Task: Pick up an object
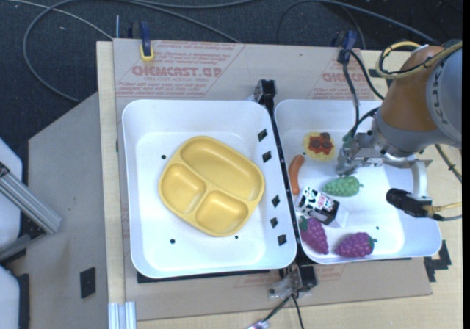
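Holding six toys (342,186), right bin (422,247); left, one plate (211,185).

The right bin (411,247) carries the loose toy foods. A green piece (343,187) lies near the middle of the bin on its side. Left of it, an orange carrot-like stick (295,172) lies along the bin's left wall. Above them sits a small yellow item with a red top (320,145). A black-and-white cow-patterned carton (318,204) lies tilted below the green piece. Two purple grape bunches rest near the front edge, one (316,235) just below the carton, the other (355,244) to its right.
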`<control>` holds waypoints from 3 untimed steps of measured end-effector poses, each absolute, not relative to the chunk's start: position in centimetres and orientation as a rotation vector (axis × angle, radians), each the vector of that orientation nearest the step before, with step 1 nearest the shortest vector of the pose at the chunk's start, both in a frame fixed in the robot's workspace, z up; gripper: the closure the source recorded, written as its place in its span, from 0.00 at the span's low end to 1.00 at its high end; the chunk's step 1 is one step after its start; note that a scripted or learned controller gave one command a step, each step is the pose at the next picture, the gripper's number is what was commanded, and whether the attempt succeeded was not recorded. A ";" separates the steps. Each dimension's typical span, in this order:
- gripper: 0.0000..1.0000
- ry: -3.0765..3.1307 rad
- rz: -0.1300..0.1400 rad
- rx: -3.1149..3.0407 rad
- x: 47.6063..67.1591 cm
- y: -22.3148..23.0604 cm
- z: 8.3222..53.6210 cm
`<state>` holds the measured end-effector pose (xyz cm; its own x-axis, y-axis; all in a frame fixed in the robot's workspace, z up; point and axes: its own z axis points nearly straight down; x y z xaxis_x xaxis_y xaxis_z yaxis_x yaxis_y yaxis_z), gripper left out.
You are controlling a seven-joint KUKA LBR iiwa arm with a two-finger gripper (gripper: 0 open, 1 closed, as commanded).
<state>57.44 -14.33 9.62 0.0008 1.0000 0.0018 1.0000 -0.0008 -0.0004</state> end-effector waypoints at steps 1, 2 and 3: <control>1.00 -2.226 -0.005 -2.224 58.5 -14.4 14.5; 1.00 -2.226 -0.005 -2.224 58.6 -14.4 19.9; 1.00 -2.223 -0.001 -2.214 56.3 -9.4 21.3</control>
<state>56.34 -9.40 21.26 -0.0041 1.0000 0.0032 1.0000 0.0041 -0.0024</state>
